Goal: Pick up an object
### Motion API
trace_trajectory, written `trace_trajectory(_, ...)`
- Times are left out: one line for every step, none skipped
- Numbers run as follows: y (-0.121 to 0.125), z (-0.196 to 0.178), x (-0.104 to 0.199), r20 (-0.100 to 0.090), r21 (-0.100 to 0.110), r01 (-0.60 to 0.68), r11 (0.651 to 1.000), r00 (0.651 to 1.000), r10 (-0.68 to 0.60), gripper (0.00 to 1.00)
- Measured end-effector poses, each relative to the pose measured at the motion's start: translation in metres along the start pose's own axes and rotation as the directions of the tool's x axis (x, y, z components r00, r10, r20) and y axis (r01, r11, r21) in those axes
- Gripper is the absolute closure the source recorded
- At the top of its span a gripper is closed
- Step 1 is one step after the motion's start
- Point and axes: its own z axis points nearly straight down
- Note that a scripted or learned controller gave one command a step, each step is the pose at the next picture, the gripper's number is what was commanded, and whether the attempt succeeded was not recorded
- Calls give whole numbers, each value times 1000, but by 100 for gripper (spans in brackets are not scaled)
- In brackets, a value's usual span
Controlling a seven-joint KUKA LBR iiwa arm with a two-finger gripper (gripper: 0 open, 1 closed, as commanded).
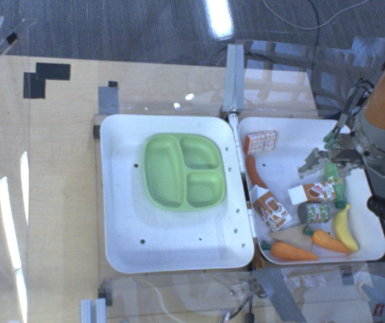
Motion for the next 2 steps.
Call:
trace_trajectory(12,125,-54,12,-36,63,997,998,-63,0)
trace_trajectory(36,133,-57,12,-41,51,998,999,-51,0)
